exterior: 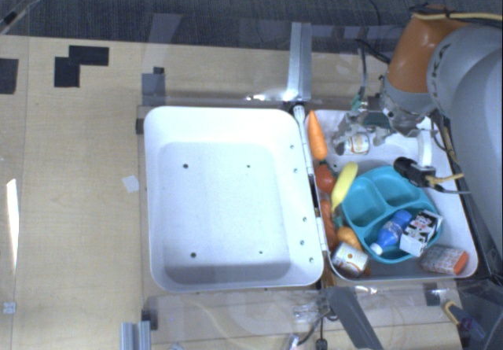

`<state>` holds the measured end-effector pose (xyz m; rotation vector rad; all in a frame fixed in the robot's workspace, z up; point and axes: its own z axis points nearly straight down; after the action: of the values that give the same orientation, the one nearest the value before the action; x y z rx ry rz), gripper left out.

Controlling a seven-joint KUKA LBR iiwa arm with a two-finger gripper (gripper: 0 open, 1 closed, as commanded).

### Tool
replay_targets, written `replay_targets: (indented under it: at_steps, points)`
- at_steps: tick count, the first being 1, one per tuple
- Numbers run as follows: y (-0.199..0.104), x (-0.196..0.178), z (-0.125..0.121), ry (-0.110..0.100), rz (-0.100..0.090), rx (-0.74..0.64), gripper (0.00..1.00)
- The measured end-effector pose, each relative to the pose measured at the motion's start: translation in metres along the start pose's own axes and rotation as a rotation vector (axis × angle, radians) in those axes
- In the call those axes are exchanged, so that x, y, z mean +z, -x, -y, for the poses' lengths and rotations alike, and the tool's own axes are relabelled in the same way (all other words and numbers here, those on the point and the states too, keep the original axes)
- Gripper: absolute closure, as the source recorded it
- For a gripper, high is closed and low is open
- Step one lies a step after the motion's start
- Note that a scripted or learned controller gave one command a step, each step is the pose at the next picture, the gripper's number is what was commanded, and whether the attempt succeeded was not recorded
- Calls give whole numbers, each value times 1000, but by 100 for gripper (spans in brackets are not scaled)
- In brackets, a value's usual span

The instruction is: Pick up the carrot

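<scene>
Pale wooden bench (71,207) under a slanted overhead camera, dark carpet beyond its far edge, two shallow white bins side by side.

Left bin (228,199): bare white floor.

Right bin (460,222): crowded. Carrot (316,136) lying along the left wall near the far left corner, long axis running front to back. Just in front of it a red tomato (324,178) and a yellow banana (343,186); toward the middle a teal divided tray (369,211) with small items inside.

Gripper (357,138) low over the far part of the right bin, near the carrot but apart from it, nothing visible between the fingers; opening too cluttered to judge.

Task barely begun, by the look of it: carrot ungrasped in the bin, approach, closing and lift all left.
</scene>
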<state>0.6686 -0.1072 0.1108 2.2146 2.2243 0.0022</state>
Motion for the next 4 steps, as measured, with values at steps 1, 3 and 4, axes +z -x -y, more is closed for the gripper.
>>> replay_targets:
  at_steps: [1, 3, 4]
  points:
    - [-24, 22, 61, 8, 0, 3, 0]
    - [-21, 25, 9, -51, -10, 20, 0]
    - [-13, 26, 12, -61, -12, -162, 0]
